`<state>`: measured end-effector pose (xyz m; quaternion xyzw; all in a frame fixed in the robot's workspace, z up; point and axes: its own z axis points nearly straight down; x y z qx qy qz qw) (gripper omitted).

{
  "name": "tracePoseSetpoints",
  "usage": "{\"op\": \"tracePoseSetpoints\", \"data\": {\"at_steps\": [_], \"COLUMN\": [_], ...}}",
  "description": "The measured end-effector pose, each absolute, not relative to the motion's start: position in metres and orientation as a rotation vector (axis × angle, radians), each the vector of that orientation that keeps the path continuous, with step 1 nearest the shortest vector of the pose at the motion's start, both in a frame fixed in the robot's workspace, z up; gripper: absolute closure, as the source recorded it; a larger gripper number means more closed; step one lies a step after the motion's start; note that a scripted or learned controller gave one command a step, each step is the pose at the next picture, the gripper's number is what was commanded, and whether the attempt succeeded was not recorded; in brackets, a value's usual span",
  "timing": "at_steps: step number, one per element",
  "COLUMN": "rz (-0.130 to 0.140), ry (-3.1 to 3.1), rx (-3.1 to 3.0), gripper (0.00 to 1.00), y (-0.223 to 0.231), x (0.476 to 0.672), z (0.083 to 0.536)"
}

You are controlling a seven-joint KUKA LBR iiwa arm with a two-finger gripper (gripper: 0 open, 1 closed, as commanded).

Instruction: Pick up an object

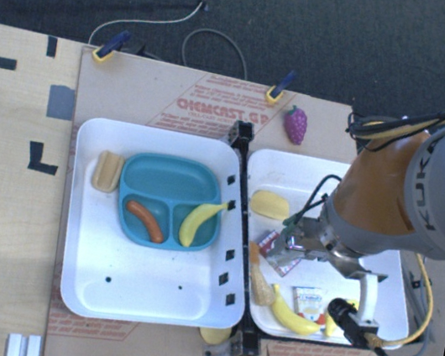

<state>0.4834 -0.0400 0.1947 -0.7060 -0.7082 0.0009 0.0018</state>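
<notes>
1. Two white bins sit side by side on the bench, the left bin (73, 274) holding a blue divided plate (169, 199).
2. On that plate lie a sausage (146, 221) and a banana (198, 221); a bread piece (107, 170) rests just left of the plate.
3. Over the right bin (400, 308), well right of the plate, the gripper (289, 243) hangs above a red-and-white packet (276, 253); whether its fingers are spread or closed cannot be told.
4. Farther right of the plate lie a yellow lemon-like piece (270, 204), a second banana (293, 317) and a small printed packet (308, 301).
5. Purple grapes (296, 124) sit outside the bins, up and right of the plate.
</notes>
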Motion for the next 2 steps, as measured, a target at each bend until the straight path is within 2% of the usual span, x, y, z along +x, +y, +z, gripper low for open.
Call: {"op": "tracePoseSetpoints", "data": {"at_steps": [1, 2], "rz": [0.003, 0.003], "ry": [-2.224, -2.218], "rx": [-2.213, -2.224], "gripper": [1.00, 1.00], "y": [0.005, -0.046], "x": [0.483, 0.495], "z": [0.183, 0.184]}}
